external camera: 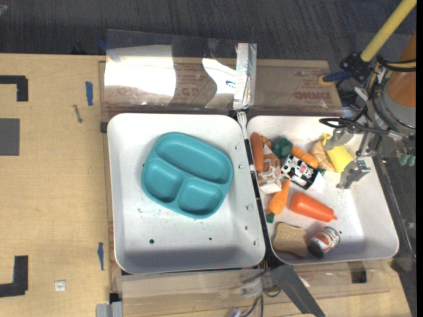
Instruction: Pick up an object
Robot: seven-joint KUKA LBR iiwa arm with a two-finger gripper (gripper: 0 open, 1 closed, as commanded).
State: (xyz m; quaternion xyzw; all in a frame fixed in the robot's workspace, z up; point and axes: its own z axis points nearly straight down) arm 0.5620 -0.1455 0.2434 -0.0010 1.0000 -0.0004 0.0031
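Camera view, gripper [350, 156] spread over right bin [377, 243], nothing between fingers, yellow block [338, 158] beside it

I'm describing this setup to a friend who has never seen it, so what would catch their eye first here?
First, the teal divided plate, lying alone in the left bin. Next, the heap of small toys in the right bin, above all the orange cone near its middle and a yellow block toward the far side. The gripper hangs over that bin's right part, beside the yellow block.
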